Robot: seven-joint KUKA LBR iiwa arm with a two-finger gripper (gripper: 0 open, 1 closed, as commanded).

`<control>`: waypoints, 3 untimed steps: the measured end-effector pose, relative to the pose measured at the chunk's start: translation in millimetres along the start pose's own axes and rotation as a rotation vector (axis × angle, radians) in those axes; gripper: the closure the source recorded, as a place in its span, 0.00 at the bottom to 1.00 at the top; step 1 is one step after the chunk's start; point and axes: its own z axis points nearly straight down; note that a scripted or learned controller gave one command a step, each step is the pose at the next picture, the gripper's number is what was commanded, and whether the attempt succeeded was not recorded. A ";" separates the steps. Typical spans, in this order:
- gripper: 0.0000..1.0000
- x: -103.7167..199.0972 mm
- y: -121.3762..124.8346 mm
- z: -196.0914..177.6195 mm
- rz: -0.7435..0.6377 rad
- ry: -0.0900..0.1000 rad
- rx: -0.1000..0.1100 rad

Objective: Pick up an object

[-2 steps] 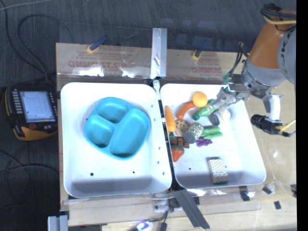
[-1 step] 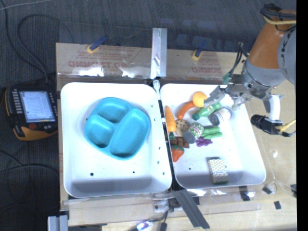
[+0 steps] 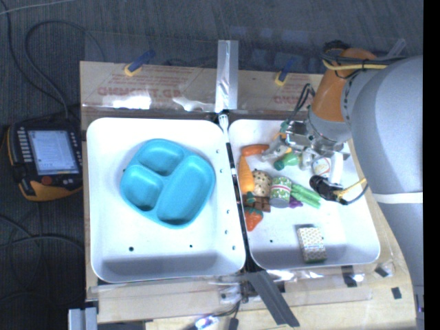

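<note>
My gripper (image 3: 300, 150) hangs low over the back of the right bin (image 3: 357, 246), below the orange wrist band. A small green piece (image 3: 287, 161) lies right at its tip; whether it is gripped cannot be made out. To the left lies an orange carrot-like toy (image 3: 246, 174), with a speckled tan piece (image 3: 260, 181) and a red-orange piece (image 3: 254, 218) beside it. A grey-green can (image 3: 280, 190) and a long green pod (image 3: 306, 196) lie in the bin's middle. A patterned grey block (image 3: 311, 243) sits alone near the front.
The left bin (image 3: 110, 246) holds a blue three-compartment dish (image 3: 168, 181). A ridge (image 3: 234, 191) divides the two bins. The big grey arm body (image 3: 388, 129) overhangs the right bin's right side. A black cable (image 3: 330, 188) loops by the gripper. A teach pendant (image 3: 45, 158) lies off the bench, left.
</note>
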 end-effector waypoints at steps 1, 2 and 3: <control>0.00 -50.8 -9.9 -49.3 -0.056 0.023 0.009; 0.00 -40.6 -4.1 -10.4 0.006 0.022 0.006; 1.00 -43.6 -5.9 -17.4 0.006 0.014 0.012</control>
